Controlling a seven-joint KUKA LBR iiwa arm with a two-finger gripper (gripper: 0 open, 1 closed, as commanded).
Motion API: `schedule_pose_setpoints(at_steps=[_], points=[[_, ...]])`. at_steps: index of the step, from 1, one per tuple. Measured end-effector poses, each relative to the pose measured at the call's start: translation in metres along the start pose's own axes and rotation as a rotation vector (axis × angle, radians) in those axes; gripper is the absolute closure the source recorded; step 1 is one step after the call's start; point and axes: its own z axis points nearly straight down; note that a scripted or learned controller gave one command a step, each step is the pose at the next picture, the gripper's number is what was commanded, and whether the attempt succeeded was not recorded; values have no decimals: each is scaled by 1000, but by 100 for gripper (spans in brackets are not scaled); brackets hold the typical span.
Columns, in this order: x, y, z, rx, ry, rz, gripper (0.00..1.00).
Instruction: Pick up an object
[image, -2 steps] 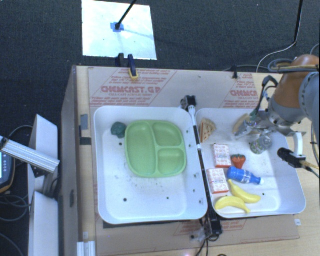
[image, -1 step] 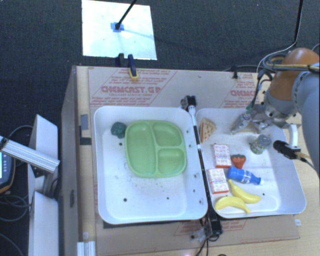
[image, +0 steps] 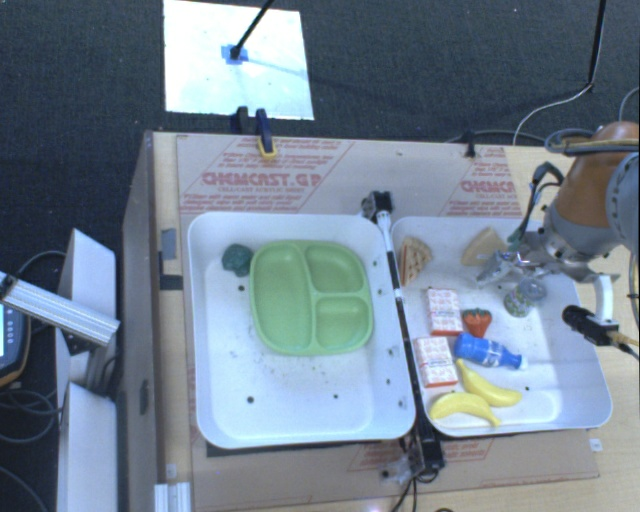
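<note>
Toys crowd the right bin (image: 598, 398), where we see the gripper (image: 515, 268), fingers spread and holding nothing, with the strawberry (image: 477, 322) just near-left of it.

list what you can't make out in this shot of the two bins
- Claw, camera view: small and blurred over the right bin, so whether it is open or shut is unclear.
- Pale round item under the claw: too blurred to identify.
- Dark green object: the green tray hides its right edge.
</note>
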Motion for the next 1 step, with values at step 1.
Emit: schedule_pose_setpoints(at_steps=[1], points=[[2, 38, 0, 9, 2, -3, 0]])
